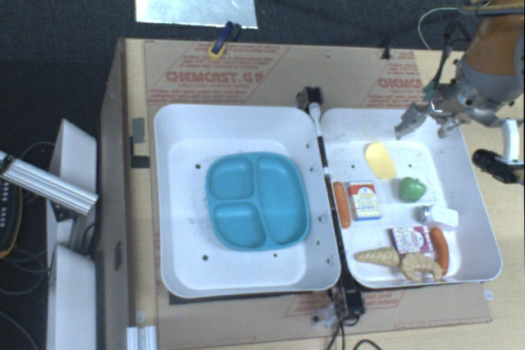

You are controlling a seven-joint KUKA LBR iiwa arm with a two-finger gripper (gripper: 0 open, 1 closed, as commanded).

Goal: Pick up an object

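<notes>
Hovering over the right bin's far right corner, pincer has fingers spread, gripping nothing. Yellow piece lies nearest, just toward the bin's middle; green pepper beside it, sausage and croissant by the near edge. Left bin carries blue divided tray.

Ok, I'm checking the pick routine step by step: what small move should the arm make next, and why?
Probably lower the gripper toward the yellow piece, a little forward and left of it in the right bin. The gripper hangs over the bin's far edge with nothing between its jaws, and the yellow piece is the nearest item, lying apart from the green pepper and the small box.
</notes>
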